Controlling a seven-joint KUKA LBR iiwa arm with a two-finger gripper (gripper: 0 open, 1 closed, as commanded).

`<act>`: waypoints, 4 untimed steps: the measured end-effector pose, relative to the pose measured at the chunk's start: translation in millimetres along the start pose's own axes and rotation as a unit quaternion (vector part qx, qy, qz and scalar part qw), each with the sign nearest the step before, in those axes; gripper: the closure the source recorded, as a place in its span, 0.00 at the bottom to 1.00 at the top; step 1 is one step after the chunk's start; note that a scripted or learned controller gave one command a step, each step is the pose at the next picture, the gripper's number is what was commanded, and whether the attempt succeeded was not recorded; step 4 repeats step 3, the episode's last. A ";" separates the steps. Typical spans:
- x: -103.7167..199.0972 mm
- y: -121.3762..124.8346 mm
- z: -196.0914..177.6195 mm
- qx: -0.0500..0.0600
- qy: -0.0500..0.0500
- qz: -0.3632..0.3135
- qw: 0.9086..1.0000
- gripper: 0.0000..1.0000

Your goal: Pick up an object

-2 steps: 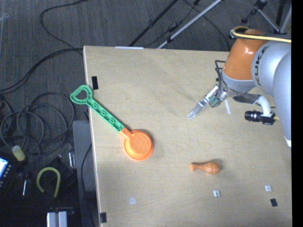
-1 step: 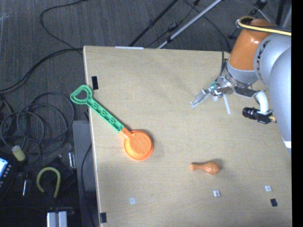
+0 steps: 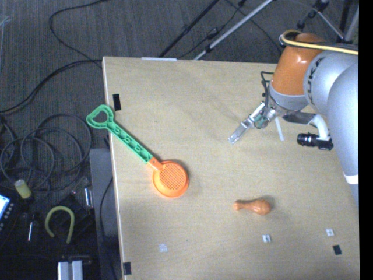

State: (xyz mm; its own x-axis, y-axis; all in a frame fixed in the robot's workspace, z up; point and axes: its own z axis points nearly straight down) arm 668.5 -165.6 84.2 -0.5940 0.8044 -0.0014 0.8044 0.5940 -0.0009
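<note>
Nearest obj: small orange pear-shaped piece [image 3: 254,206] low on the tan bench top [image 3: 192,98], lying flat, nothing touching it.
Long axis: runs roughly left-right in the camera view, fat end to the right, narrow neck to the left.
Dir from gripper: piece sits below the gripper [image 3: 245,128], slightly to the right of its tip, well apart; bare bench between them.
Gripper state: fingers look close together, narrow gap at most, w/ nothing between them; tip slanted down-left, seems to hang above the bench, though height is hard to judge.
Arm: grey w/ orange band, comes in from the right edge; wrist sits above and right of the piece.
Other candidate: orange strainer w/ green handle [image 3: 139,152], left part of the bench; handle points up-left, its loop end hangs over the bench edge. Farther from the gripper than the pear-shaped piece.
Judgement: pear-shaped piece is the nearer pick; closing across its short width means jaws set crosswise to that left-right axis.
Off bench: cables on the floor at left.
</note>
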 end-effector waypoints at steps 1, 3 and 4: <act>0.0 0.1 0.0 0.000 0.000 0.000 1.000 0.00; 49.8 37.4 -88.0 -0.001 -0.001 -0.053 0.999 1.00; 49.8 37.4 -88.0 -0.001 -0.001 -0.053 0.999 1.00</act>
